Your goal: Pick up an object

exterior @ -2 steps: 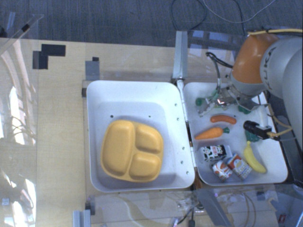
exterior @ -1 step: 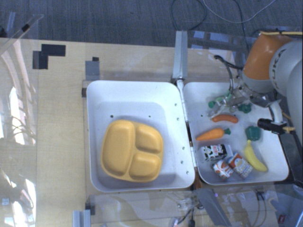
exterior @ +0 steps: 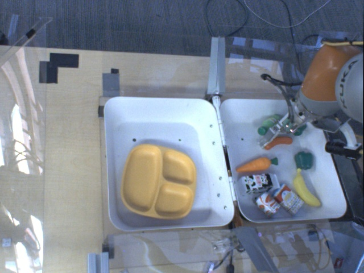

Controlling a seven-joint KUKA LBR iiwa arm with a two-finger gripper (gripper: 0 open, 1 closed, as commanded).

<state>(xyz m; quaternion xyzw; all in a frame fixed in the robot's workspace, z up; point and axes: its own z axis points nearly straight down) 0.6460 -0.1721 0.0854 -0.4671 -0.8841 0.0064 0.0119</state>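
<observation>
Gripper (exterior: 286, 127) low in the right bin (exterior: 335, 209), at the cluster of small items near the far wall; no object secured.

The gripper sits over a small orange-red piece, possibly a toy chilli (exterior: 278, 143), with a green item (exterior: 267, 124) just beside it; whether it is spread or closed cannot be told at this size, and nothing is seen pinched. Other candidates lie nearer the front: toy carrot (exterior: 256, 165), green pepper (exterior: 303, 160), banana (exterior: 306, 189), and three small cartons (exterior: 272, 193) packed touching one another. The left bin (exterior: 114, 152) holds a yellow divided tray (exterior: 159, 181). Risks, as judged: the red and green pieces lie so close that a close may catch both or nudge one aside; rounded toys may slip out on lifting; the bin wall is near.
</observation>
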